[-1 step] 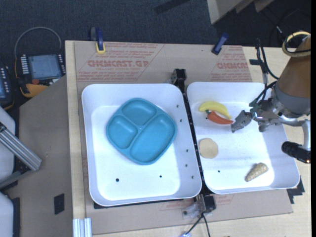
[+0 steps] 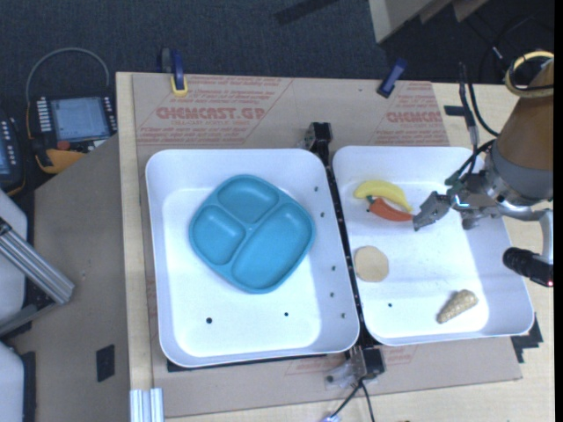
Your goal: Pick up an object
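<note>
Banana [image 2: 383, 192], yellow and curved, lying in the upper left part of the right bin [image 2: 493, 323], touching an orange-red carrot-like piece [image 2: 389, 208] just below it. Sitting near the bin's left wall, with bare white floor opening to the right and below. Hand [image 2: 449, 206] hovering just to the right of the pair, fingers spread apart, one dark finger [image 2: 428, 212] pointing toward the carrot-like piece, gripping nothing. Grey arm with orange band [image 2: 530, 130] reaching in over the bin's right rim. Round tan disc [image 2: 371, 264] resting lower, close to the left wall; ridged beige shell-shaped piece [image 2: 457, 305] lying near the lower right corner, well apart from the disc. Wide clear floor stretching between these pieces in the middle. Left bin [image 2: 167, 192] holding a blue divided plate [image 2: 252, 232], tilted at an angle, leaving open margin on all sides. Both bins sitting side by side on the bench [image 2: 264, 104], inner rims nearly touching.
</note>
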